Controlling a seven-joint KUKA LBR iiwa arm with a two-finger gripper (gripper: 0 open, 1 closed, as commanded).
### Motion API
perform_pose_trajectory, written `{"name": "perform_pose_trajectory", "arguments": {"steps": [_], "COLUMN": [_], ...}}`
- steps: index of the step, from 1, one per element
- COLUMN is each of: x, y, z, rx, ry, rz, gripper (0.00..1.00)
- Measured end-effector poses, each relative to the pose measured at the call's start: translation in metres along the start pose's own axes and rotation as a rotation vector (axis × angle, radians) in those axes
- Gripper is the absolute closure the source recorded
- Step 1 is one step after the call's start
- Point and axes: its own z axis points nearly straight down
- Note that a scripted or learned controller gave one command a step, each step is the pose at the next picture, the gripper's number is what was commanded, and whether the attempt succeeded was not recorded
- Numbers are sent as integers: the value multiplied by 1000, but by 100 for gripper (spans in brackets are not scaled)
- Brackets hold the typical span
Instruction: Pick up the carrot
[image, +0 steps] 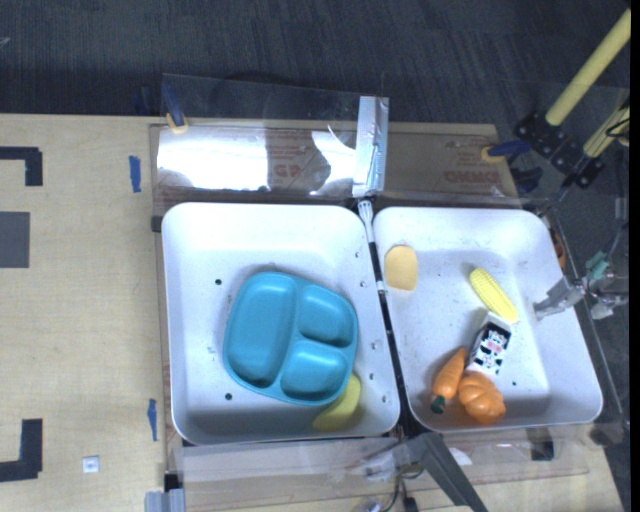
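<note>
The carrot (449, 375) is seen lower right in the right bin (570, 395), touching an orange toy (481, 396). The gripper (572, 292), possibly blurred, sits at right; finger state cannot be told.

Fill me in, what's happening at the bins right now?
Nothing is being handled yet. The carrot lies near the front of the right bin, touching an orange pumpkin-like toy and a black-and-white carton. A corn cob and a yellow piece lie further back. The left bin holds a blue divided plate.
</note>
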Motion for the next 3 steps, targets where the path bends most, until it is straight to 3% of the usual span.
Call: {"name": "perform_pose_trajectory", "arguments": {"steps": [1,2,3], "x": [-3,-3,24], "y": [-12,-12,-12], "z": [-195,-192,-192], "rx": [-12,-6,-4], "ry": [-6,-5,-2], "rz": [-57,-57,-35], "gripper": [0,0,0]}}
